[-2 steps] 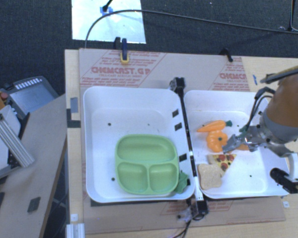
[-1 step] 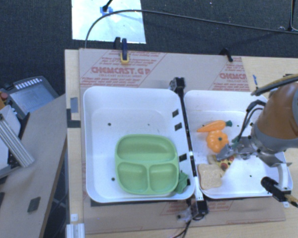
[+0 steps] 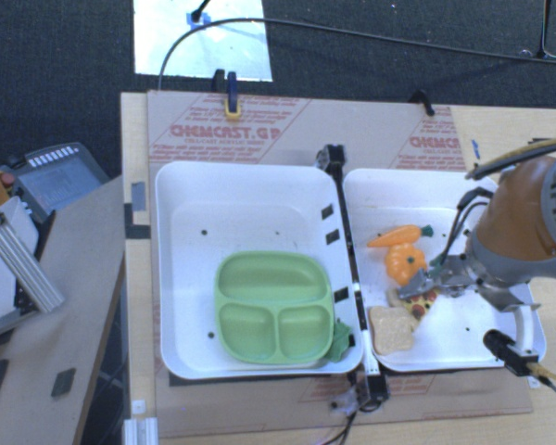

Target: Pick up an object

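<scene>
In the right bin (image 3: pixel 445 188), near the middle of the picture, lie some toy foods. A carrot (image 3: pixel 396 237) with a green top lies highest. Just below it sits a round orange fruit (image 3: pixel 403 263). A slice of toast (image 3: pixel 392 329) lies lower down, near the bin's bottom edge. A small pizza slice (image 3: pixel 420 304) lies between the fruit and the toast.

The gripper (image 3: pixel 417 290) is low in this bin, just beside the orange fruit and right over the pizza slice. It is too small and dark to tell how it is set or if it has anything.

The left bin (image 3: pixel 250 188) holds a green tray (image 3: pixel 273 306) with three parts. Both bins sit on a surface (image 3: pixel 352 123) of brown board.
</scene>
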`<state>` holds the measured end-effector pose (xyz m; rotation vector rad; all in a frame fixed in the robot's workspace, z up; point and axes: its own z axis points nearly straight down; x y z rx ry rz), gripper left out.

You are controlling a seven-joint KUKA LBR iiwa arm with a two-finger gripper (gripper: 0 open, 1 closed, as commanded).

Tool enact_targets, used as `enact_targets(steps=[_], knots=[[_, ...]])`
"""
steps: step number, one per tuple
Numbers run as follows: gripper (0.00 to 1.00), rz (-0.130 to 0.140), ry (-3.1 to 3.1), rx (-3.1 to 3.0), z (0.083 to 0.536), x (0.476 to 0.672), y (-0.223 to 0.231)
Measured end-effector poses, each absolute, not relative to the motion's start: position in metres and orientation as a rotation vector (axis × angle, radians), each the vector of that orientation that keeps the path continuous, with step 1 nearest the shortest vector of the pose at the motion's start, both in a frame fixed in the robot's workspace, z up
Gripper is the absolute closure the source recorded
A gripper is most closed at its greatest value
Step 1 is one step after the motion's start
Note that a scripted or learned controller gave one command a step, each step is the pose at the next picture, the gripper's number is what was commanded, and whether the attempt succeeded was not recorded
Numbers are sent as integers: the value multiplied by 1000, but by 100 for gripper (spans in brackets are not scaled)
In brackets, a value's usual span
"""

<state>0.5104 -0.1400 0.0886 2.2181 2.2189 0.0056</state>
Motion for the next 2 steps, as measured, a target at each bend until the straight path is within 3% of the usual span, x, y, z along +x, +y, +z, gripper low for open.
enact_targets(steps=[1,2], knots=[[100,14,2219,2215,100,513,-138],[100,3,2224,2214,144,514,-134]])
